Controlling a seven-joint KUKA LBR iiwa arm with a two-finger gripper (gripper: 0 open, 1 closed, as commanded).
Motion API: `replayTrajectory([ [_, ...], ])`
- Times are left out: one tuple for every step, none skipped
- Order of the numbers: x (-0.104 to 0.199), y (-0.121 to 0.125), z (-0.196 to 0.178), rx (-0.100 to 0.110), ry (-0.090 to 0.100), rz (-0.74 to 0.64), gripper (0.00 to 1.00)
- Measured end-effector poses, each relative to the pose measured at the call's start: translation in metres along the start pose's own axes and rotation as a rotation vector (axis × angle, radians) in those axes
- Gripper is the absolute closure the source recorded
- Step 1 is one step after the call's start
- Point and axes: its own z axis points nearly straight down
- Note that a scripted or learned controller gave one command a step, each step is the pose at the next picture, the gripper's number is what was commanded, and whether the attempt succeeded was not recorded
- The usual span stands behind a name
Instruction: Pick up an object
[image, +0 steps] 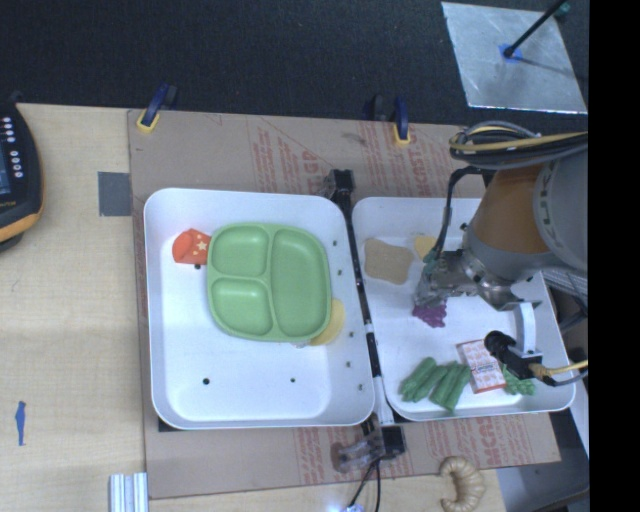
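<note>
My gripper (434, 292) hangs low in the right bin (400, 215), directly over a small purple grape cluster (432, 316) that pokes out just below it. Whether the cluster sits between the fingers is hidden by the gripper body. Beside it to the left lies a tan flat bread-like piece (388, 260), and a small yellow item (425, 243) peeks out behind the gripper. Near the bin's front lie green bean pods (437, 382) and a red-and-white packet (482, 365).
The left bin (170, 380) holds a green divided plate (270, 282), a red item with a star (190, 246) at its left, and a yellow piece (334, 322) tucked under the plate's right edge. A small green thing (520, 386) lies at the right bin's front right corner.
</note>
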Motion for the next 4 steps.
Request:
replayTrajectory([
  [0.000, 0.000, 0.001, 0.001, 0.000, 0.000, 0.00],
  [-0.001, 0.000, -0.010, 0.001, 0.000, -0.001, 1.00],
  [-0.001, 0.000, -0.010, 0.002, 0.000, -0.002, 0.00],
  [0.006, -0.006, 0.012, 0.001, 0.001, 0.002, 0.00],
])
